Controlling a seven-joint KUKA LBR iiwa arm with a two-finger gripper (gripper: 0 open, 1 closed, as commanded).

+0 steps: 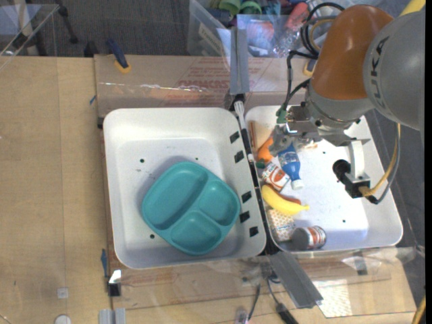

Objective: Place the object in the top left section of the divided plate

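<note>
Teal divided plate [190, 207] lies tilted in the left bin [121, 181]. Right bin [378, 221] holds a banana [283, 202], a can [308, 236] and a small bottle [289, 167] (cap down). Gripper [291, 135] hovers above the bottle; whether its fingers are apart or closed, I cannot tell.

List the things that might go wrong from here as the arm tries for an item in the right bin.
1. The banana, a small bottle, a red-and-white packet and a can lie crowded along the right bin's left wall, so the gripper may knock or catch a neighbour.
2. The teal divided plate sits askew in the left bin, so a drop could land in the wrong section.
</note>
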